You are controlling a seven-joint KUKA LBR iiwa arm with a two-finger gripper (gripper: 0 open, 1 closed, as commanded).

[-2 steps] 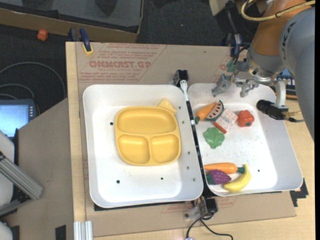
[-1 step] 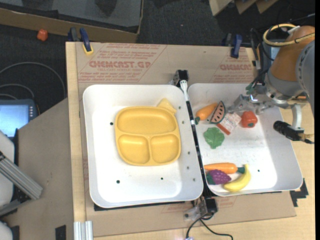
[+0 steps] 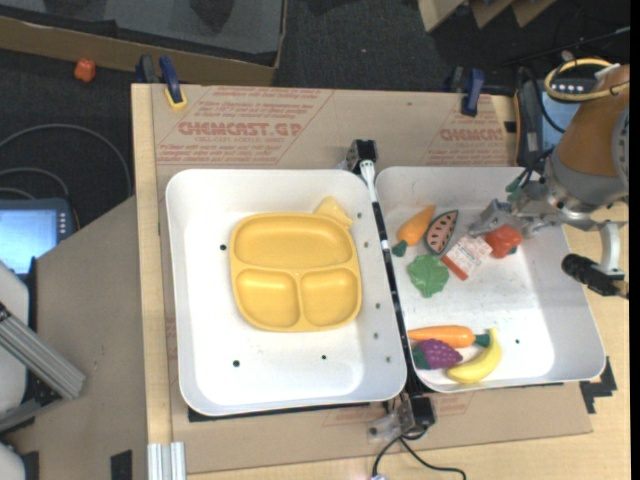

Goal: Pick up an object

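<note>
Grey two-finger end effector [image 3: 497, 220] low over right shallow white bin [image 3: 560, 353], above small red toy piece [image 3: 506, 239]; grip state impossible to tell. Yellow banana [image 3: 477, 362], purple grapes [image 3: 437, 351], orange carrot [image 3: 441, 334] clustered at near edge.

Left bin [image 3: 200, 298], white, bearing a yellow divided plate [image 3: 296, 271]; right bin [image 3: 560, 338], white, with orange carrot [image 3: 440, 335], purple grapes [image 3: 437, 352], yellow banana [image 3: 478, 362], green leafy piece [image 3: 428, 275], red-and-green watermelon slice [image 3: 441, 230]; counter [image 3: 250, 128], tan with red lettering.
</note>
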